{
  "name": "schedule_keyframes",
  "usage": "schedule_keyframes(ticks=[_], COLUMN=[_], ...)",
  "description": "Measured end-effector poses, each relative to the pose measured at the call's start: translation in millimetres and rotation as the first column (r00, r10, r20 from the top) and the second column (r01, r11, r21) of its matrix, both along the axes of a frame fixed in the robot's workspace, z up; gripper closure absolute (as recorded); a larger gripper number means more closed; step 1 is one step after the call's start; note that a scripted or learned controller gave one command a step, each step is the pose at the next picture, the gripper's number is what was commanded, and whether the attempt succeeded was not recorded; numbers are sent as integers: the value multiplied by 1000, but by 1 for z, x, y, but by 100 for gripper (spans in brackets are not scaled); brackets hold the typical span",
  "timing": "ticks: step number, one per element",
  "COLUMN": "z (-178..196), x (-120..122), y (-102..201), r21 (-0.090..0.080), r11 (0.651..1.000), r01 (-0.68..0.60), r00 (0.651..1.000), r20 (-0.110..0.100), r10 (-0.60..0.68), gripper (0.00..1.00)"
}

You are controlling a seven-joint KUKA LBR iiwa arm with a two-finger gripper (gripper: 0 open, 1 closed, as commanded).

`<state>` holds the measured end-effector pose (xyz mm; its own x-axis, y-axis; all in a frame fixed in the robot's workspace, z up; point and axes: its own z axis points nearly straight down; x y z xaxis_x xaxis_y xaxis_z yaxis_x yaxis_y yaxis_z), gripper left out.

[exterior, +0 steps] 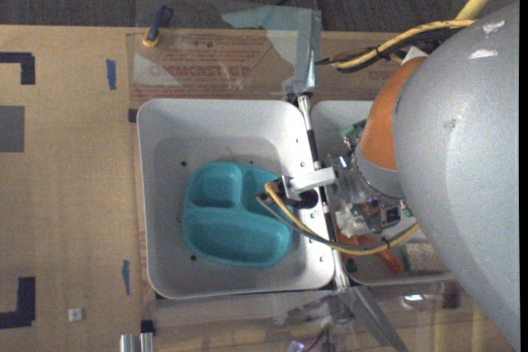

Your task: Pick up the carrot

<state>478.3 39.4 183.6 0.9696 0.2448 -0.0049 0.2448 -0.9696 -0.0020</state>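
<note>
An orange carrot (pixel 388 259) lies in the right bin (pixel 330 118), near its front edge, partly covered by the arm and a yellow cable. My gripper (pixel 363 214) hangs low over the right bin's left side, just behind the carrot. The grey arm and its orange band (pixel 388 136) hide most of that bin.
A teal divided plate (pixel 231 214) sits in the left bin (pixel 165 136). A speckled object (pixel 422 256) lies right of the carrot. The divider wall (pixel 318 177) between the bins stands close to the gripper's left. Cables loop from the wrist across the divider.
</note>
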Motion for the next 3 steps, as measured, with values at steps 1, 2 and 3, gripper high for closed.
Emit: schedule_keyframes(ticks=[1, 2, 3], z=[3, 0, -22], x=[0, 0, 0], y=[45, 10, 56], r21=[0, 1, 1], r11=[999, 999, 1000], r01=[33, 44, -18], r00=[999, 999, 1000], r20=[3, 0, -1], r10=[-33, -44, 18], gripper=[100, 100, 100])
